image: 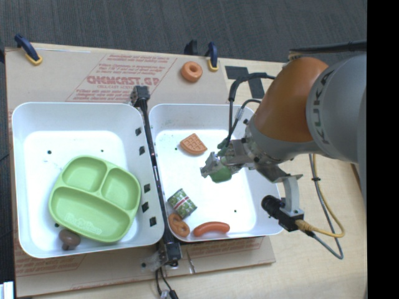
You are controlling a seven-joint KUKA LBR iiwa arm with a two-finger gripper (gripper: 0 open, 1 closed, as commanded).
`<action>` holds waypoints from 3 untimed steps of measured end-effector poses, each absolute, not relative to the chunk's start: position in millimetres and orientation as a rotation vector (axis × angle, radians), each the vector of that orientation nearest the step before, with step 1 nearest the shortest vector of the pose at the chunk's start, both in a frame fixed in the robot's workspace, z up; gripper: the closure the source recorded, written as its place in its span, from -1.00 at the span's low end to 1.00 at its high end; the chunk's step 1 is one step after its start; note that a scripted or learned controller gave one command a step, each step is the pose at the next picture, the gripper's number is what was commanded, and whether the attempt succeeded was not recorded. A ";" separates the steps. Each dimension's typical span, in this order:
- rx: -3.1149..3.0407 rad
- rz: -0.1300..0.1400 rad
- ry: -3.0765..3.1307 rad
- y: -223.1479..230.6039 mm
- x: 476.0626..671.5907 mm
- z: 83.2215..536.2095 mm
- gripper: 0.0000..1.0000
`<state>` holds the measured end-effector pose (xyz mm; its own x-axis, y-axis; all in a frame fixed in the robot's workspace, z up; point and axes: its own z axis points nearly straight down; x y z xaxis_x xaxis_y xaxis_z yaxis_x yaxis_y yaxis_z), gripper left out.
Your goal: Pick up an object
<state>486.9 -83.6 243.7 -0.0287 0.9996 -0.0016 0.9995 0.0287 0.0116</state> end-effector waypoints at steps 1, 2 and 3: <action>2.174 0.014 2.251 -83.4 488.0 254.0 1.00; 2.163 0.016 2.256 -83.4 489.1 264.2 1.00; 2.216 -0.003 2.231 -39.6 476.4 191.2 1.00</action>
